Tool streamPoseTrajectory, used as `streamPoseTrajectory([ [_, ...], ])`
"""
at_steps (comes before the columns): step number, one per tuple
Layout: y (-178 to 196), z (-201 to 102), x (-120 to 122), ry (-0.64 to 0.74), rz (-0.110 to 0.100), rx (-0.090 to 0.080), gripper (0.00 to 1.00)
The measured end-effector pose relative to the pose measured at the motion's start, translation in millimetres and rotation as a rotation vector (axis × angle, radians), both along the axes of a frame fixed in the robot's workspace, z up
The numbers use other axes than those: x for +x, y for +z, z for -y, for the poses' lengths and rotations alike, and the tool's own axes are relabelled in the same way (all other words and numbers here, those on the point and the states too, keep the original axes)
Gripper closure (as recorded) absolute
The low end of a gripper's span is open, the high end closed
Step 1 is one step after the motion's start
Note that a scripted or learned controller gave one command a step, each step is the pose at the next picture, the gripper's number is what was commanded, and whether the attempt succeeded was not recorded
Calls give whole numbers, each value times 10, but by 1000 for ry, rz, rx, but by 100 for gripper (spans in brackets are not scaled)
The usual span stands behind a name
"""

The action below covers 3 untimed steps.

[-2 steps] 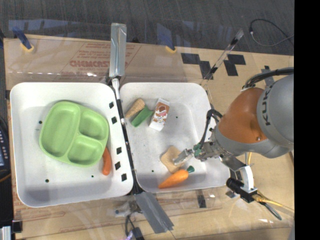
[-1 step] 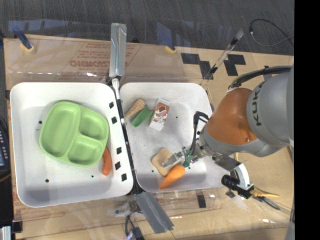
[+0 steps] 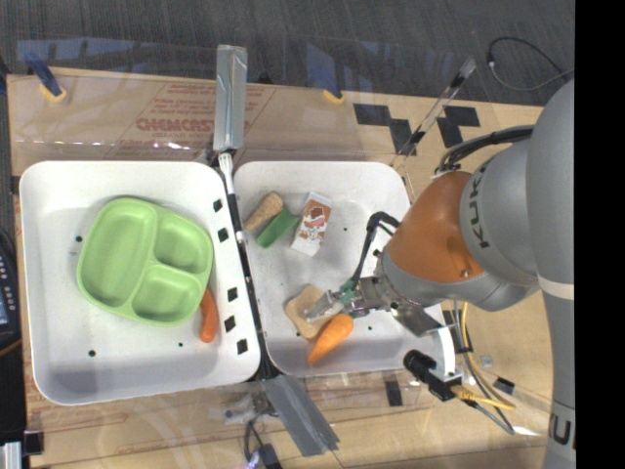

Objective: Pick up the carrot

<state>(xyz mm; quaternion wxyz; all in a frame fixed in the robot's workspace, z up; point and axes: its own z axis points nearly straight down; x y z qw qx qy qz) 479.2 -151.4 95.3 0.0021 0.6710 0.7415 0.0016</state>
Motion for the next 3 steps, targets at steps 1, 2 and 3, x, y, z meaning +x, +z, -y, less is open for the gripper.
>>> streamPoseTrajectory([
  [1, 0, -35, 12, 191, 2, -1, 0],
  [2, 99, -41, 22, 196, 3, -1, 100],
  [3, 98, -42, 21, 196, 3, -1, 0],
])
